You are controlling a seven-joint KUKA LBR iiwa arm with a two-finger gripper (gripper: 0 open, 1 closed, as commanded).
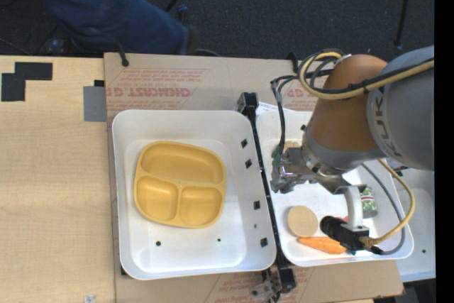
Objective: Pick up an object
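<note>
Round tan disc [303, 221]: the nearest candidate for the pick. It lies flat on the floor of the right bin [265, 130], in the lower centre-right of the frame.
Orange carrot [321, 245]: just below the disc and apart from it by a narrow gap. Its long axis runs left to right, dipping a little toward the right, close to the bin's lower wall.
Small green and white item [367, 205]: to the right of the disc, partly covered by cables and too small to identify.
Gripper [281, 179]: over the left side of the right bin, near the divider between the bins. I cannot tell whether it is spread or closed, and nothing can be seen held in it.
Key relation: the disc lies down and to the right of the gripper, near but not under it. The carrot is farther along the same diagonal.
Judged next move: a short shift toward the lower right, then a descent. The disc has no long axis, so wrist angle matters little for it. The carrot would need a grasp across its width.
Risk: the disc is thin and flat, so it may slip.
Left bin [177, 125]: holds a yellow divided plate [181, 183], well apart from the arm.
</note>
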